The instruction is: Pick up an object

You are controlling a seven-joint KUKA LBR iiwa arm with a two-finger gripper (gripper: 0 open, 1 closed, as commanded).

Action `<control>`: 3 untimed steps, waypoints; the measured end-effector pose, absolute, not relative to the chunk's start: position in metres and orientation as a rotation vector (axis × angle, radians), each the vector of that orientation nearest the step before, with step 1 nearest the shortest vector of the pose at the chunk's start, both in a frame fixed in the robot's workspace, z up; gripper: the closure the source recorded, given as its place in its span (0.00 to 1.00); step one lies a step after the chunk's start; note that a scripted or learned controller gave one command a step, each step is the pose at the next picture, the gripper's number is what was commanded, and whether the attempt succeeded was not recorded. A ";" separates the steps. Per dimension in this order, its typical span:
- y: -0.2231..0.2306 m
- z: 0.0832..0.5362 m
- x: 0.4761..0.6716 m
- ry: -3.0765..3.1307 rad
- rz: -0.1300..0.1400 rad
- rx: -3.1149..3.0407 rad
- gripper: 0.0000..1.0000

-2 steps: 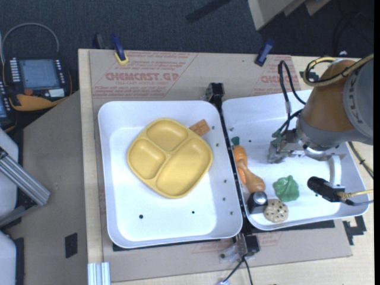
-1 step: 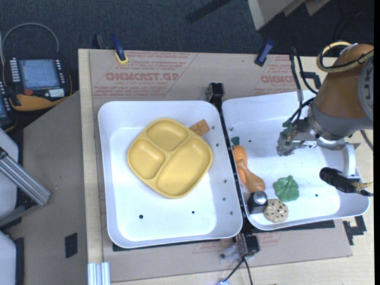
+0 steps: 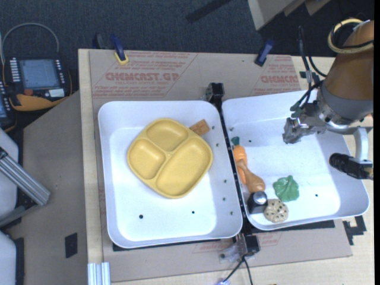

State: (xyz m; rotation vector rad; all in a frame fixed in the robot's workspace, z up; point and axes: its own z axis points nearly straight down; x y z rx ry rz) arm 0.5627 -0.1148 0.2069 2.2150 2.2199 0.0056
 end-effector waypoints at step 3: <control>-0.025 0.250 0.559 2.229 -0.001 2.218 1.00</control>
